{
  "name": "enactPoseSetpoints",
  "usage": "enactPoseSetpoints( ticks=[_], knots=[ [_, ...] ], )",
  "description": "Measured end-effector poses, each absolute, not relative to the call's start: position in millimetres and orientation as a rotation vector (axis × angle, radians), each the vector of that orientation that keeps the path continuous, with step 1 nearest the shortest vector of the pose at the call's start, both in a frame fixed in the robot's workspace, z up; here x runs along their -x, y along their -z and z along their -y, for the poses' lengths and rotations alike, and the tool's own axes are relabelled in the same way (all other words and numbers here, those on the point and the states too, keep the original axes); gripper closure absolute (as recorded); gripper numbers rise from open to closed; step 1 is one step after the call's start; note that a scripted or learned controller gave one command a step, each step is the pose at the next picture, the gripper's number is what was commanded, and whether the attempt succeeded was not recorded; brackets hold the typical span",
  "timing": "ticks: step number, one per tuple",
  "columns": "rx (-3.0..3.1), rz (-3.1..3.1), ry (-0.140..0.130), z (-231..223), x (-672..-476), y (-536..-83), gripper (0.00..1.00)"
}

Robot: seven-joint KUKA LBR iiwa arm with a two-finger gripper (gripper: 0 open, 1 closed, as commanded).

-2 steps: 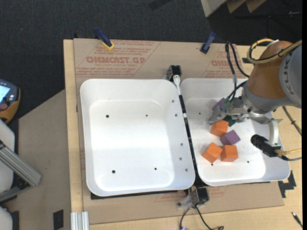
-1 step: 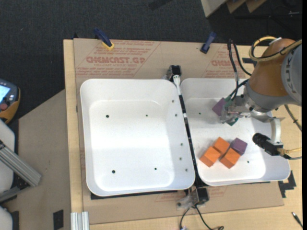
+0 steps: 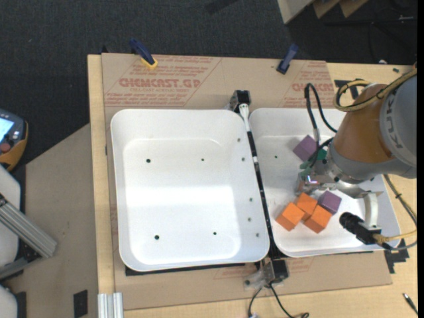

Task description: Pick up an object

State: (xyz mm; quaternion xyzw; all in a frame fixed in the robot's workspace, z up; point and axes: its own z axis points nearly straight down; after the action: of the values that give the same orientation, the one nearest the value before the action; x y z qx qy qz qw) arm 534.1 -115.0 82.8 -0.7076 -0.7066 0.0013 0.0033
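**Arm down over the block cluster in the right bin, grasp not confirmed**

We see the arm [image 3: 371, 138] reaching in from the right, wrist bent down into the right bin [image 3: 278, 230]. The gripper [image 3: 311, 177] sits low among the blocks, near the middle of that bin. Whether it is parted, closed or clamped on anything, we cannot tell; the wrist body covers it from this angle.

Where the blocks are:
- one purple block [image 3: 305, 148] just above the gripper, close to or touching it
- another purple block [image 3: 330, 201] just below the wrist
- three orange blocks bunched together: left one [image 3: 289, 216], middle one [image 3: 307, 205], right one [image 3: 318, 220], touching each other, right one against the lower purple block

Everything is crowded into one patch of the right bin, so we judge the arm came down there because any target is within reach. The crowding is also the risk: neighbours could get shoved or jam a close.

The left bin [image 3: 132, 177] likely serves as the drop side. The two bins sit on a cardboard sheet [image 3: 199, 78].

Nothing is lifted yet, as far as we can see.
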Motion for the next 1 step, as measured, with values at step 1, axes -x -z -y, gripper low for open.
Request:
enactPoseSetpoints(
  ticks=[1],
  knots=[
    [2.220,2.235,0.013,61.7,-578.6,-191.1,1.00]
  ],
)
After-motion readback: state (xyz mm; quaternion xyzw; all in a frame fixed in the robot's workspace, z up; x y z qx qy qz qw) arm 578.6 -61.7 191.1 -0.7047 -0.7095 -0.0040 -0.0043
